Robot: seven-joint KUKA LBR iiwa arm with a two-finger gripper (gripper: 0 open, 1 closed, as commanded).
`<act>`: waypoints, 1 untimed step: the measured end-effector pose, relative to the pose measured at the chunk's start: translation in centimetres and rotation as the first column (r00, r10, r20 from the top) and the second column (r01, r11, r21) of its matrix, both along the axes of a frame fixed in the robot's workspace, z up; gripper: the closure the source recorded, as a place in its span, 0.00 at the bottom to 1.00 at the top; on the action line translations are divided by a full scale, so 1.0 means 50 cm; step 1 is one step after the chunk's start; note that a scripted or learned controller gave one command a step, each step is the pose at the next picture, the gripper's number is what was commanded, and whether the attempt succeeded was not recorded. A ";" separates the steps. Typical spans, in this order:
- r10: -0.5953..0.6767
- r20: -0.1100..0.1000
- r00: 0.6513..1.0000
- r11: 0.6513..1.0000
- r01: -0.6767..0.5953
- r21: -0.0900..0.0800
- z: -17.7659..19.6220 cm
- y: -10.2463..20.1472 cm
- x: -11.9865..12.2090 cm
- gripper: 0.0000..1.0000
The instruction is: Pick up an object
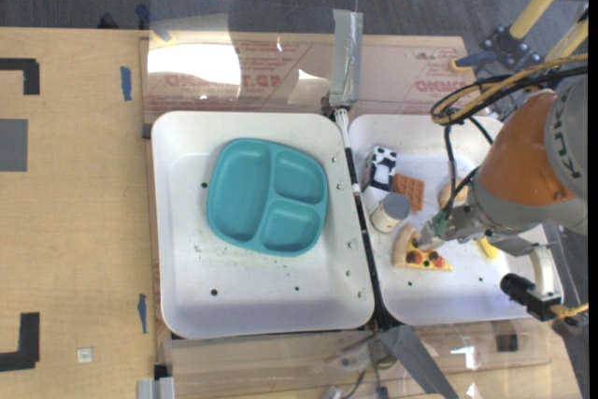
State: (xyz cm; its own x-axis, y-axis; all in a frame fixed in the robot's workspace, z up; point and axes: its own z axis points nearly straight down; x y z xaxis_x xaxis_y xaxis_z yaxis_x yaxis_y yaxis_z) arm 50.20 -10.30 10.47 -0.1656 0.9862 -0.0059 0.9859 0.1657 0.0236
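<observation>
One pizza slice [422, 256] beneath the gripper [437, 230]

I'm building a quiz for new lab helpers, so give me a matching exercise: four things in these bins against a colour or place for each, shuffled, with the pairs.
Things:
1. divided plate
2. pizza slice toy
3. black-and-white block
4. gripper

Descriptions:
A. just above the pizza slice toy's upper right, in the right bin
B. teal, in the left bin
C. at the right bin's upper left, near the divider
D. triangular, yellow-orange with red dots

Pairs: 1-B, 2-D, 3-C, 4-A
</observation>
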 end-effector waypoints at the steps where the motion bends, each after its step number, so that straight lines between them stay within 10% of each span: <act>1: 0.270 0.002 0.963 0.963 -0.270 -0.013 -0.015 -0.168 -0.026 1.00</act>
